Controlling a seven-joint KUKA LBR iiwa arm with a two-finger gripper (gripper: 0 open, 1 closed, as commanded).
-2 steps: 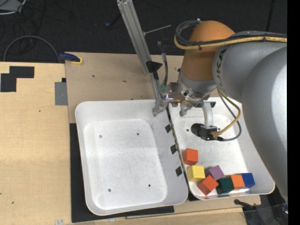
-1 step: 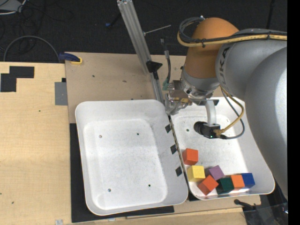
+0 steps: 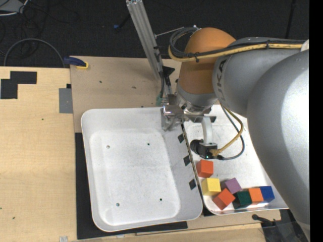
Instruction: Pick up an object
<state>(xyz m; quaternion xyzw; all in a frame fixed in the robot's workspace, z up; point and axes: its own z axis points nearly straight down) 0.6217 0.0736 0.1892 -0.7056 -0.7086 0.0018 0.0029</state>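
Several coloured cubes lie in the near corner of the right bin [image 3: 262, 173]. An orange-red cube [image 3: 205, 168] sits apart from the rest, closest to the arm. Behind it are a yellow cube [image 3: 212, 185], a purple cube [image 3: 232, 184], a red cube [image 3: 224, 198], a dark green cube [image 3: 243, 199], an orange cube [image 3: 256, 194] and a blue cube [image 3: 267, 192]. My gripper [image 3: 171, 116] hangs under the orange wrist band, over the far end of the ridge between the two bins. It is well above and behind the cubes. Nothing shows in its grasp.
The left bin [image 3: 96, 135] is a wide white tray to the gripper's left. A slanted aluminium rail [image 3: 146, 39] rises just behind the gripper. The large grey arm covers the right bin's far and right parts. Black clips line the ridge between the bins.
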